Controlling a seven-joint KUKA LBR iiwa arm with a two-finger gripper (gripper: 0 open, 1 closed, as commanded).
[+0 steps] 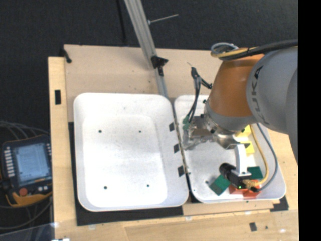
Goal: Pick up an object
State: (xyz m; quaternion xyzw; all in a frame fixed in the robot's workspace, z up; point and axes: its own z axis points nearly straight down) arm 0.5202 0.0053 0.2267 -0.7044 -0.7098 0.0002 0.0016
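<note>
Gripper [193, 134] sits at the left side of the right bin [203, 167] (open or closed, I can't tell); a green block [218, 186] lies near its front rim.

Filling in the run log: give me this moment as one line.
hand: over right bin, near its left wall | held: cannot tell | nearby: green block, red piece

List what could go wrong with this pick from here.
The gripper hangs close to the right bin's left wall and might strike it. It is apart from the green block and red piece crowded in the near corner, so it may come up with nothing; there, neighbours could block a clean grasp.
</note>
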